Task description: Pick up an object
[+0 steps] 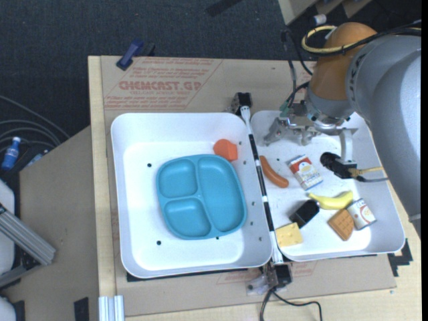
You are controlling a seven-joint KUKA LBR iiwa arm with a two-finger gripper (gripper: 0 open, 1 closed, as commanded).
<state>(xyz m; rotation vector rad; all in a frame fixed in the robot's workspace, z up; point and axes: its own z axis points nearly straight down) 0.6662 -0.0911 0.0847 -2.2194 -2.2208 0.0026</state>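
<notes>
My bench board (160,79) reads CHEMCAST and carries two white bins, left (124,179) and right (374,239), touching side by side. Blue clip (130,55) on the board's top edge. Cables (27,122) and a metal rail (27,236) at far left, dark carpet (100,12) behind.

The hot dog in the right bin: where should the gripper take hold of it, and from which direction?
Probably at the middle of the hot dog, coming straight down with the fingers across its narrow width. It lies flat and slanted near the right bin's left wall, apart from the small carton, so closing along the divider side looks cramped.
</notes>
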